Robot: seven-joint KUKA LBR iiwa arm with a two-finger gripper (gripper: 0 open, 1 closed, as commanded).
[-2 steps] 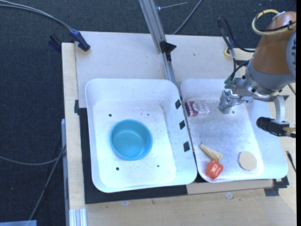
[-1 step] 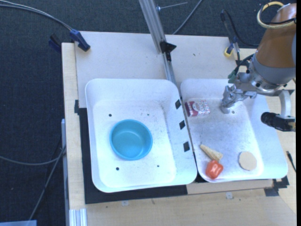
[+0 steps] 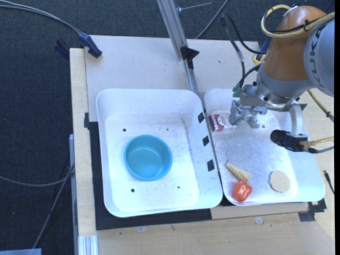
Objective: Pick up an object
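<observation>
My gripper (image 3: 237, 118) hangs over the back left part of the right bin (image 3: 303, 195), right beside a small red and white packet (image 3: 219, 122) that lies against the bin's left wall. The fingers point down toward the packet's right end; I cannot tell whether they touch it. Nearer the front of the same bin lie a tan wedge (image 3: 238, 171), a red pepper-like piece (image 3: 241, 190) and a round beige disc (image 3: 279, 181). A blue bowl (image 3: 148, 156) sits in the left bin (image 3: 111, 116).
A slanted metal pole (image 3: 175, 31) crosses above the bins' back edge. Black clips (image 3: 207, 141) sit along the divide between the bins. Cables and a black connector (image 3: 287, 138) trail from the arm over the right bin. A blue clamp (image 3: 90, 45) grips the bench's back left corner.
</observation>
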